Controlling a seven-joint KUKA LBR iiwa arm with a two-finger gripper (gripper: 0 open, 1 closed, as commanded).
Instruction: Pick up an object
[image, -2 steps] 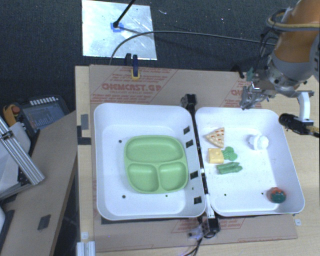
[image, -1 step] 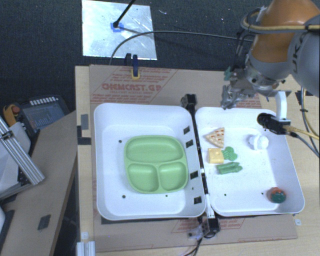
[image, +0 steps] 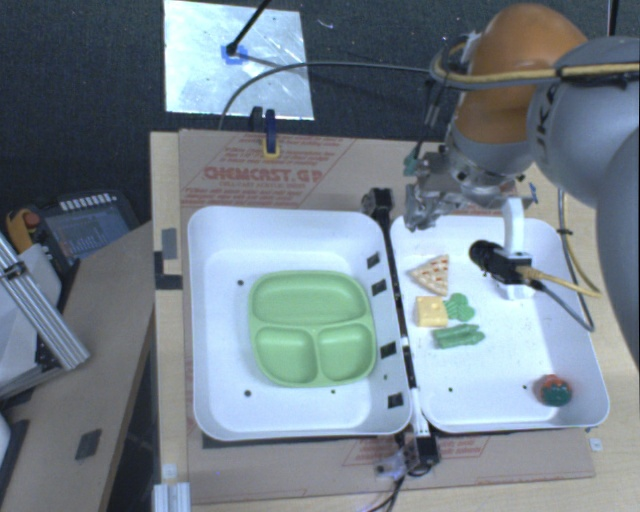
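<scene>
In the right bin (image: 560, 330) lie a pizza slice (image: 431, 271), a yellow cheese block (image: 431, 311), a small green leafy piece (image: 460, 306), a green bean pod (image: 458, 338) and a small red and green fruit (image: 553, 390) near the front right corner. My gripper (image: 421, 212) hangs over the back left corner of that bin, above and behind the pizza slice. Nothing shows between its fingers.
The left bin (image: 215, 300) holds a green divided plate (image: 308, 327). A black clip rail (image: 392, 300) runs between the two bins. A pendant (image: 85, 230) and metal rails (image: 35, 310) lie on the bench at the left.
</scene>
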